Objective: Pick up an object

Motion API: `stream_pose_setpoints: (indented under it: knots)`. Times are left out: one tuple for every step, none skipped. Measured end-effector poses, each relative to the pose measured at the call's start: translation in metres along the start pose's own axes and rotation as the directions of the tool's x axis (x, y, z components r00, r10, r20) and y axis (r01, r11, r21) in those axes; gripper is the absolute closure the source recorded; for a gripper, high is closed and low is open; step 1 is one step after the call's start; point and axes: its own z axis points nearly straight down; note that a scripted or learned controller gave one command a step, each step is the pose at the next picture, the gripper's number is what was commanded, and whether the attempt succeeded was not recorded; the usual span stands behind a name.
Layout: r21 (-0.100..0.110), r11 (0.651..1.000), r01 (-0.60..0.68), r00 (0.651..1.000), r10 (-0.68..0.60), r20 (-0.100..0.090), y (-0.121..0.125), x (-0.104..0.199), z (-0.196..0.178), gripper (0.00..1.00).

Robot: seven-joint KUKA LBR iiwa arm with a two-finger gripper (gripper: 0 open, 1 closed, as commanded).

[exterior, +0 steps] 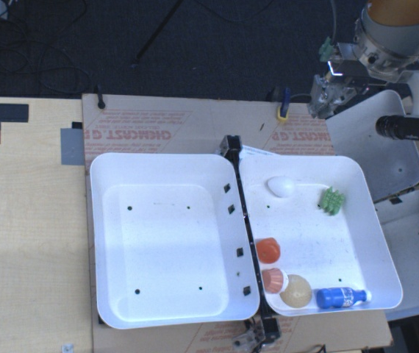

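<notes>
- Tool [326, 101] hangs past the far edge of the right bin [375, 212], above the cardboard sheet [195, 127] near the bench's far right corner. It carries nothing; whether it is apart or together cannot be told from this slant.
- Arm [393, 20] with its orange band sits at the upper right, well clear of both bins.
- Left bin [99, 234]: bare white floor, wide open room from wall to wall.
- Right bin carries all the things. Its middle and right part are open floor.
- White egg-like lump [281, 187] near the far edge of the right bin, toward the shared wall; free on every side.
- Green ridged piece [331, 201] near the far right part of the right bin, apart from the lump and short of the right wall.
- Orange ball [268, 251] lies just beside the shared wall, partway down it.
- Pink cup-like piece [273, 279] sits nearer the near edge, close under the orange ball, hard by the shared wall and touching the tan round thing [296, 292].
- Blue bottle [342, 297] lies on its side along the near edge, cap pointing right, just beside the tan round thing.
- Near left corner of the right bin is crowded: pink, tan and bottle pack together with walls close behind.
- Black clips [233, 147] join the bins along the shared wall.
</notes>
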Motion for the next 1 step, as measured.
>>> stream_pose_setpoints:
  knots:
    - [0.002,1.0,-0.001,1.0,0.001,0.0,0.0001,0.0463,-0.0504,1.0]
